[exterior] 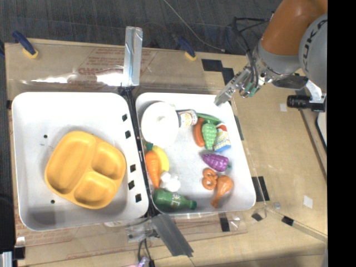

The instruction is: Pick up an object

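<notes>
Both bins white: left bin [22, 149] and right bin [239, 174]. Left bin holds one plain yellow-orange divided tray [84, 168]. Right bin holds mixed colours: a white round lid or plate [159, 121] at the far left; a small jar [188, 118] with a yellow and white label; an orange carrot [152, 168] beside a yellow piece [162, 159]; a dark green bottle [173, 200] with a pale label at the near edge; purple grapes [215, 161]; a light green knobbly piece [208, 134]; an orange-brown pretzel [209, 178] and drumstick [223, 187]. Bench top [278, 166] tan, with black tape marks. Arm [300, 32] grey with an orange band. Blue and yellow clamps [25, 44] at the far edge.
</notes>
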